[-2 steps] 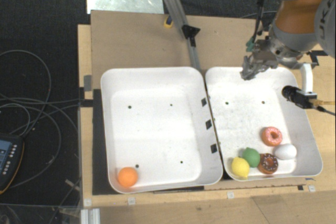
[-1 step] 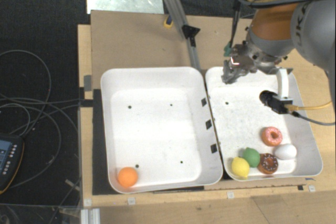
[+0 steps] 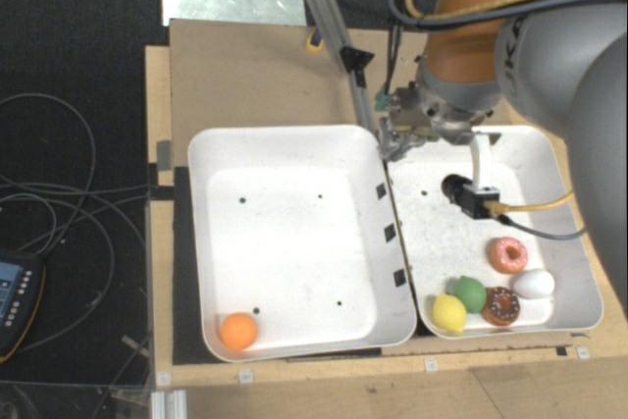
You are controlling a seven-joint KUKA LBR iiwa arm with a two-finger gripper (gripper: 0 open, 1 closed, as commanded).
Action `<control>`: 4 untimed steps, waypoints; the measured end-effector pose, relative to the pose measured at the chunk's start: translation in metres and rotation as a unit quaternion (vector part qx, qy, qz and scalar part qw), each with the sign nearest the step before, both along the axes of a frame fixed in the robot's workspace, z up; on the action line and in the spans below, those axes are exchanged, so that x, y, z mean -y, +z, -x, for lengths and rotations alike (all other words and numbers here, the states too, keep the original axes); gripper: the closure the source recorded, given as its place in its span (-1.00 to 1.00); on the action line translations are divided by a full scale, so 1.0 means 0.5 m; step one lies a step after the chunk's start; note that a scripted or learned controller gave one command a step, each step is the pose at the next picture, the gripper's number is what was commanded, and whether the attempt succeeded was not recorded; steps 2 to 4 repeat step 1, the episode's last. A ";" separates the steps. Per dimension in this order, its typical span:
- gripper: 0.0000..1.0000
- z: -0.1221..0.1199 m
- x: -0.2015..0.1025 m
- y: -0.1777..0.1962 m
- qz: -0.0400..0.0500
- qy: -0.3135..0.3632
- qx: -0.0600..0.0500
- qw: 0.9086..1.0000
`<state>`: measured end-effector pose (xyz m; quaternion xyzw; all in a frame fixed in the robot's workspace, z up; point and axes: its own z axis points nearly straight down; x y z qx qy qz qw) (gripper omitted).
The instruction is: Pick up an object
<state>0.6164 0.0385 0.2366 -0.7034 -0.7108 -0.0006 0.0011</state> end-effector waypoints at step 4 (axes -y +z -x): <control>1.00 -0.009 -0.111 0.004 0.000 0.000 0.001 1.000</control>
